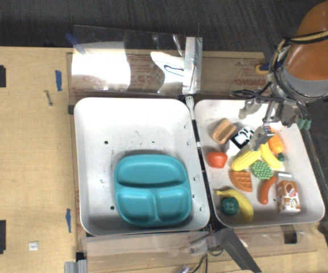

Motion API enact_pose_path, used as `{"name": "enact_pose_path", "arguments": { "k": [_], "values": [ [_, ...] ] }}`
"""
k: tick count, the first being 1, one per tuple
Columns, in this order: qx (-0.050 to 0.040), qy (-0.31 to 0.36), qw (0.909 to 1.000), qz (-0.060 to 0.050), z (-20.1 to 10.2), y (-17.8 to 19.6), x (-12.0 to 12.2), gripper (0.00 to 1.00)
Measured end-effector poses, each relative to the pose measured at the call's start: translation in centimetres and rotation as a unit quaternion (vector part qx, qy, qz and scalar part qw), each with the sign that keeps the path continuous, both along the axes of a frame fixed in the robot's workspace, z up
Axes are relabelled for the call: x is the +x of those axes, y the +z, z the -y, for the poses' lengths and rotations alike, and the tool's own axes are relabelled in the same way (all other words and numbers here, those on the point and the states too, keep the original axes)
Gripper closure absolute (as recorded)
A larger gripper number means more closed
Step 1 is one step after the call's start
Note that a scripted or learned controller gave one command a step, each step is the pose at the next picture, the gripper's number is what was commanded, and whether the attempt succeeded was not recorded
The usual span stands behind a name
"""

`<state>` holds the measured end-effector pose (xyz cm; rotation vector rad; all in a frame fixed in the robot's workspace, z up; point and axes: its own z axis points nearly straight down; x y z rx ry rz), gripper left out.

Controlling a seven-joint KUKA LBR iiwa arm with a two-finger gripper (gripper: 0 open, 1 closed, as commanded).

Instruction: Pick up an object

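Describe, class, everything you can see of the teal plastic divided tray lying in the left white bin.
The teal plastic divided tray is a rounded, smooth, matt-looking dish with three compartments: one long one across the far side and two smaller ones side by side nearer the camera, separated by raised ridges. It lies flat and right way up on the floor of the left white bin, towards that bin's near edge. All three compartments look bare. Nothing else touches it.

Divided tray (151, 195) in the left bin (90, 124); toy foods (254, 166) clustered in the right bin (314, 201).
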<state>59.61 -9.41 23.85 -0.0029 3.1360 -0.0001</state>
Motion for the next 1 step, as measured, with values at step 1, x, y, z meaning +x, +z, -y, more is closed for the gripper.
{"name": "enact_pose_path", "arguments": {
  "k": [1],
  "values": [
    [-0.0007, 0.006, 1.0000, 0.004, 2.10, -13.92, 0.66, 0.00]
  ]
}}
